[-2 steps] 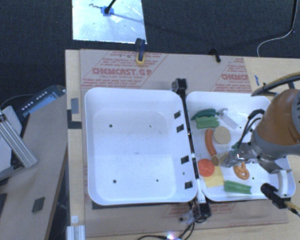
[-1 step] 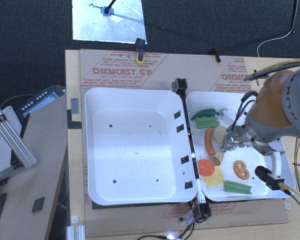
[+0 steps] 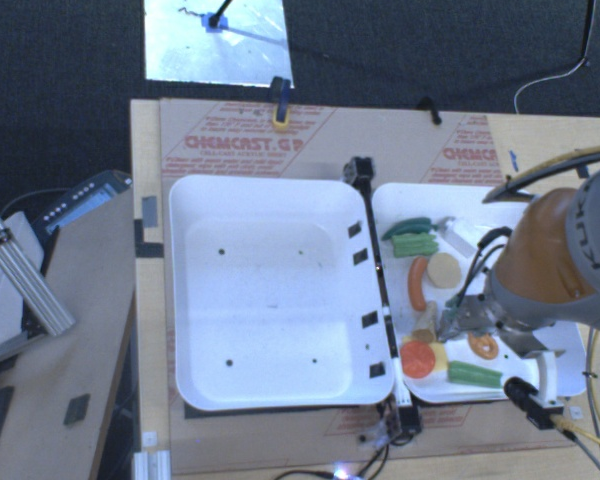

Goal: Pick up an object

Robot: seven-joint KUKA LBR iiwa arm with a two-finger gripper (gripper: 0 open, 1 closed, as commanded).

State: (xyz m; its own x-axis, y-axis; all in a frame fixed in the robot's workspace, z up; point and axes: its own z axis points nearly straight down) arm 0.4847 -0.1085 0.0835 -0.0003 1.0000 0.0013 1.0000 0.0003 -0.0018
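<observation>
Hovering low in the right bin point(image 3: 570, 363), the claw point(image 3: 450, 320) is being held just above the toy food; whether it is spread or pressed together cannot be told. A tomato point(image 3: 417, 358) is lying near the bin's front left corner, touching a yellow piece point(image 3: 439, 354). Beside them a sausage point(image 3: 416, 282), a bun point(image 3: 443, 270) and a green bean point(image 3: 474, 374) are being seen. All are being judged light, stiff, smooth plastic, likely slippery. The sausage is probably best pinched across its narrow middle.
</observation>
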